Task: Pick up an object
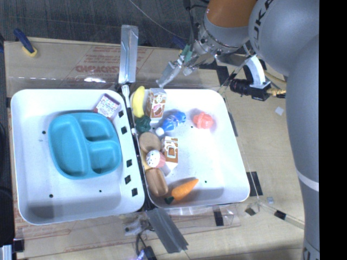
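Note:
The right bin [230,161] holds a heap of toy food along its left wall. There is a yellow banana [138,101], a small brown-and-white carton [156,104], a blue object [172,120], a pink-red object [203,120], a second carton [171,149], a speckled egg [153,158], a brown loaf [156,181] and an orange carrot [183,188]. My gripper [165,80] hangs over the bin's back rim, just above and behind the first carton. It points down and to the left, and nothing shows in it.
The left bin [27,188] carries a teal divided tray [85,143] and a small red-and-white packet [108,105] by its back right corner. A metal bar [128,53] rises from the divider between the bins. The grey arm [282,31] fills the upper right.

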`<action>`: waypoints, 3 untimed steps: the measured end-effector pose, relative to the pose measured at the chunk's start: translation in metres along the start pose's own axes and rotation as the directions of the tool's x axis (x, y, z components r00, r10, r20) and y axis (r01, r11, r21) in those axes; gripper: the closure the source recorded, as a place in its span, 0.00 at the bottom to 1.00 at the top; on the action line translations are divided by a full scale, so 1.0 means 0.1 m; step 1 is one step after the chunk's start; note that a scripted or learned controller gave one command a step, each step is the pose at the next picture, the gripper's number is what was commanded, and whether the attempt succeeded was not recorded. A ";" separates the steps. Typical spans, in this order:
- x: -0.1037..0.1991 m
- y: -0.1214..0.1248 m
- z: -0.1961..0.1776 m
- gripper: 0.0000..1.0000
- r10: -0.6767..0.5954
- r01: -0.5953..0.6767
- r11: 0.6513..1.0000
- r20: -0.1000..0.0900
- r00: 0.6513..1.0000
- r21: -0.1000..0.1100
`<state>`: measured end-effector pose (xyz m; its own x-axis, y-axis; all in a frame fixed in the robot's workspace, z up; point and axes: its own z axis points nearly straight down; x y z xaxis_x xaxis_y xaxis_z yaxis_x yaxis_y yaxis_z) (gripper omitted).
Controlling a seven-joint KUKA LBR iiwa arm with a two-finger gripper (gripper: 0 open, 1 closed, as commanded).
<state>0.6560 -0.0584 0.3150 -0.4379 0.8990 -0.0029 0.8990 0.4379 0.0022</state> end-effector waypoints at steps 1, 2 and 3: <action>0.09 -0.71 1.11 0.00 -0.023 0.023 1.000 -0.007 1.000 0.010; 0.28 -0.36 0.43 0.00 0.202 -0.202 0.979 -0.001 0.979 0.001; 0.33 -0.55 -0.04 0.00 0.276 -0.276 0.961 -0.001 0.961 0.000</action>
<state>0.5921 -0.0523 0.3191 -0.1725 0.9850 -0.0014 0.9850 0.1725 0.0026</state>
